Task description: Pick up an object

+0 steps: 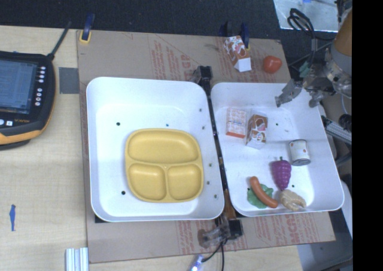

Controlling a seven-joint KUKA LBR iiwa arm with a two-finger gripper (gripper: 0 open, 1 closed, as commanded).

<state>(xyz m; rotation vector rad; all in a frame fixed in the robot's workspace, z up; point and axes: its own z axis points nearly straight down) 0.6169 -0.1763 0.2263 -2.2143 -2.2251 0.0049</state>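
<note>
Where the bench comes closest, at the bottom of the frame, the right-hand shallow white bin (317, 121) holds a huddle of toy food in its lower corner: an orange plastic sausage (264, 192) lying on a green leaf-shaped piece (257, 198), a tan lumpy piece (292, 200) just beside them, and a purple bunch of grapes (281, 172) right above. A small silver can (298, 151) lies on its side a little higher, near the bin's right wall. Further up sit two small printed cartons (246, 126), side by side. The left white bin (102, 144) carries a yellow three-compartment plastic tray (163, 164).

At the upper right, the grey two-finger gripper (299, 95) hangs over the right bin's top right corner, its two fingers spread apart with nothing between them; the arm enters from the right edge. All the bin's pieces lie below and left of it, well apart.

Beyond the bins, a small red-and-white carton (237, 52) and a red tomato-like ball (271, 64) rest on the brown cardboard sheet (149, 54).
</note>
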